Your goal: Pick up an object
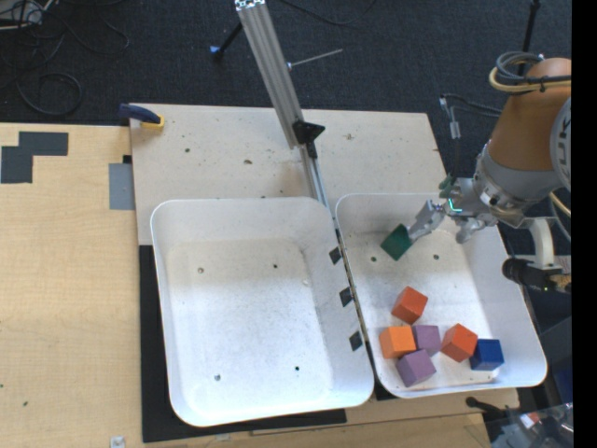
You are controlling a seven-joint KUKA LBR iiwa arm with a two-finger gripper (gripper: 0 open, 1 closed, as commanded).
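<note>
Gripper (417, 230) clamped on one green block (396, 243); below, three orange cubes (409, 303), two purple (415, 366), one blue (487, 353).

Pale speckled bench (233, 152) carries two shallow white bins side by side, left bin (177, 241) and right bin (508, 339), with a blue-and-yellow clamp (140, 115) beyond the left bin's far-left corner.

Grey arm (527, 147) from the right; gripper (415, 233) slanting down-left
</note>
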